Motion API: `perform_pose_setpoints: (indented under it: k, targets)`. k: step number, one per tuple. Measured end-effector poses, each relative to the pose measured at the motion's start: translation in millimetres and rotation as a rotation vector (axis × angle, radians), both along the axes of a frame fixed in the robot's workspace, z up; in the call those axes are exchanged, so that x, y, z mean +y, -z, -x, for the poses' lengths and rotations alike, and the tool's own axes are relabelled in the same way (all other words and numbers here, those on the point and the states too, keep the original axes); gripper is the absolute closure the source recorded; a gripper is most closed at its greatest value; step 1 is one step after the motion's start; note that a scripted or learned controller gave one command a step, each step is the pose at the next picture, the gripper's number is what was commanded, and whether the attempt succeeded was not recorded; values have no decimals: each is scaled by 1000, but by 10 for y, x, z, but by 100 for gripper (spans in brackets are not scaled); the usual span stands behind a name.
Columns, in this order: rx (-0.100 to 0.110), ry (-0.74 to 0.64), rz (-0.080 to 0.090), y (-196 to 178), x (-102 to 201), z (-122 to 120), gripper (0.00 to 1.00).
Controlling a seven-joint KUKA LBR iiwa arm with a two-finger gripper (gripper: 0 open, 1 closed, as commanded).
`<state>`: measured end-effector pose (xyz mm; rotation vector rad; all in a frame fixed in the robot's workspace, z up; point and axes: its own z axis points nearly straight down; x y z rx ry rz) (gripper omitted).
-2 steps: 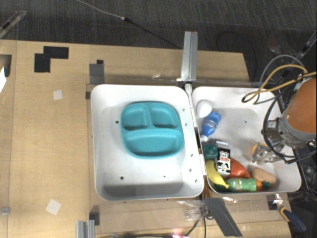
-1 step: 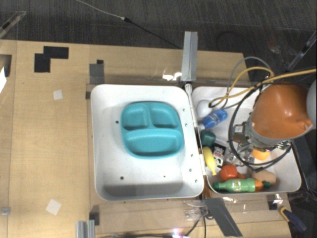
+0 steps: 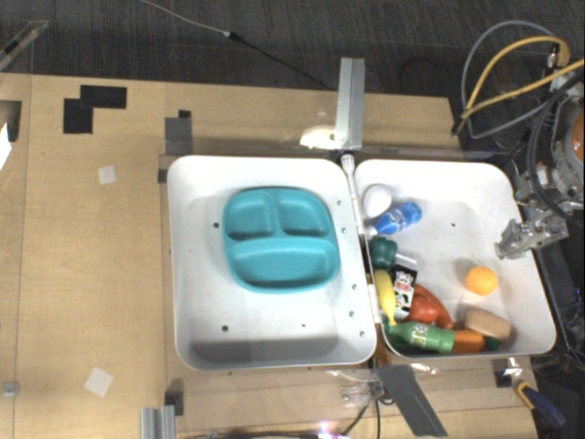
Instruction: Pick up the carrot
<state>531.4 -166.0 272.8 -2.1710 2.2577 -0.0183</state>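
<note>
The carrot (image 3: pixel 468 341) shows as a short orange piece against the front wall of the right bin (image 3: pixel 457 176). It lies between a green bottle (image 3: pixel 422 337) and a tan block (image 3: pixel 487 323), which partly covers it. My gripper (image 3: pixel 523 237) hangs over the bin's right rim, well behind and to the right of the carrot, with nothing visible in it.
An orange ball (image 3: pixel 482 282), a red-orange fruit (image 3: pixel 428 307), a yellow banana (image 3: pixel 384 295), a dark green item (image 3: pixel 382 250) and a white and blue bottle (image 3: pixel 391 210) crowd the right bin's left and front. A teal divided plate (image 3: pixel 278 238) sits in the left bin (image 3: pixel 196 273).
</note>
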Motion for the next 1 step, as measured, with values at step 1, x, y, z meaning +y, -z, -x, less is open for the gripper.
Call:
perform_pose_setpoints:
  k: [1]
  targets:
    - [4,-2,-3,21,13,4,0]
